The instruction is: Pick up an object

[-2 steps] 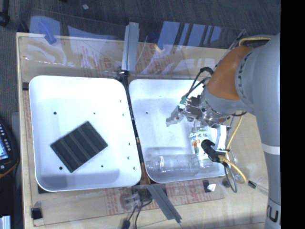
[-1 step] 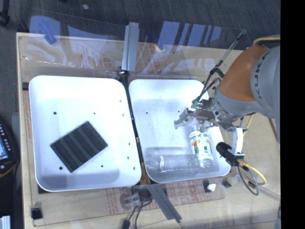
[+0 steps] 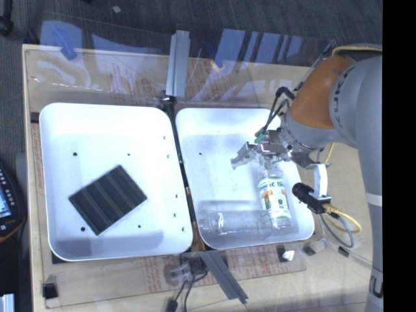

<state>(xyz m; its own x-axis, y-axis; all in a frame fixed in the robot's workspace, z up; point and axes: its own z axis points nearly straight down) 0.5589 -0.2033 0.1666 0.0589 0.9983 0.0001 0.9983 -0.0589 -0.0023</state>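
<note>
One pincer [image 3: 250, 153] (above bottle [image 3: 275, 200]).

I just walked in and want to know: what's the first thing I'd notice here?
Probably the big grey arm with its orange band, reaching in from the right so its hand is over the right bin. Below it lie a small labelled bottle and a clear bottle. The left bin holds a dark ribbed slab.
</note>
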